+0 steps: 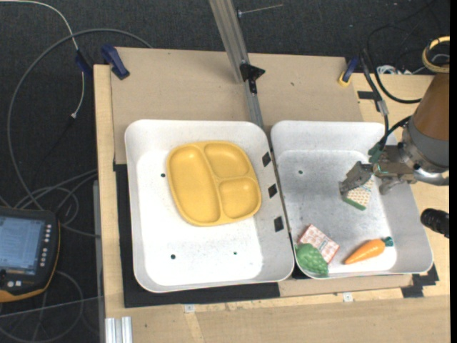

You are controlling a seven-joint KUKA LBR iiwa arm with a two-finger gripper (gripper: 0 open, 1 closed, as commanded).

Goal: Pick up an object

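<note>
Grey metal fingers of the gripper [364, 178] hang over the right bin [314, 138], in its right half, and whether they are parted or closed cannot be told from this slanted view. Just beneath the fingertips lies one small pale packet [359, 199] with a green edge, touching or nearly touching them; it rests on the bin floor and is not seen clamped between the fingers. The arm [432, 131] comes in over that bin's right rim, its orange band above the wrist.

Toward the right bin's near edge lie three more things: one carrot [368, 251] with a green top at the near right, one red-and-white patterned pouch [318, 241] left of the carrot, and one green leafy piece [311, 259] touching the pouch at the near left corner. That makes four loose things in the right bin.

Left of the right bin, touching it side by side, sits the left bin [143, 213], the second of the two. It holds one yellow tray [212, 181] with three compartments.
</note>
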